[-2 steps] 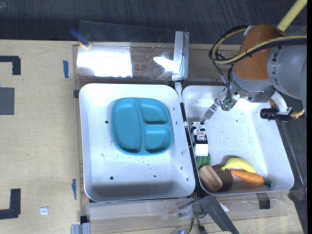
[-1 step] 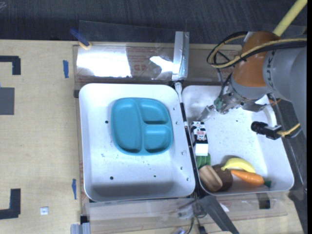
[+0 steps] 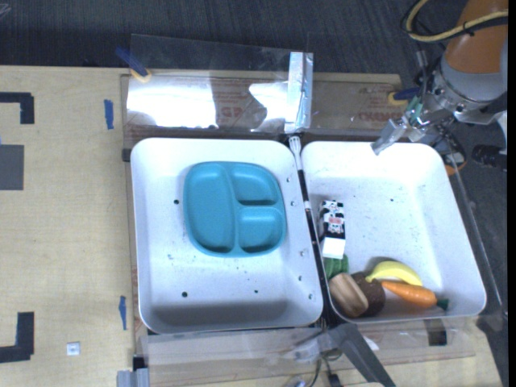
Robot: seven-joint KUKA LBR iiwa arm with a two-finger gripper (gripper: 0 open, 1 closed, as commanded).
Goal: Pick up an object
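Jaws impossible to read as apart or together. Gripper (image 3: pixel 393 138) poised at far edge of right bin (image 3: pixel 403 192), nothing visibly held. Banana (image 3: pixel 393 272), carrot (image 3: pixel 411 295) and brown piece (image 3: pixel 355 294) clustered at that bin's near edge, well apart from gripper. Blue plate (image 3: pixel 235 208) lying in left bin (image 3: pixel 157 240). Judging by this: pick not yet begun, with reach, grasp and lift all left.

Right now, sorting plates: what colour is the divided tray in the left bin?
Teal blue, camera view.
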